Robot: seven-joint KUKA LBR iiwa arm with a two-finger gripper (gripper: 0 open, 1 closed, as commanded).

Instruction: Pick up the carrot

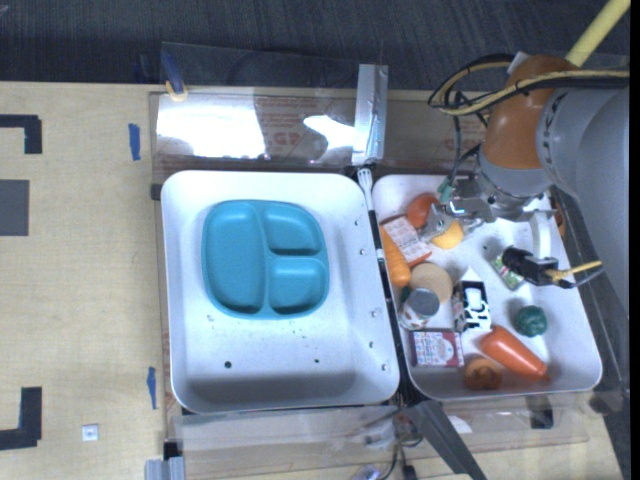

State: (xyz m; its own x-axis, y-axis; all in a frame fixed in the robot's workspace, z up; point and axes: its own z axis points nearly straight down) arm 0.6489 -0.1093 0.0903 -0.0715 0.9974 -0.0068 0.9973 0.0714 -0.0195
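Orange and tapered, the carrot [514,353] lies near the front of the right bin [585,343], between a green ball [530,319] and a small reddish fruit [483,375], well apart from the gripper [452,208], which sits low at the bin's back end over a yellow piece [449,235]. Whether the gripper is spread or pressed together cannot be told. A good pick probably means crossing to the front and closing across the carrot's thick middle, avoiding its neighbours.

Divided tray [265,258] in left bin [190,368]; carrot [514,353] in right bin [585,353], near front; tool [455,208] above rear.
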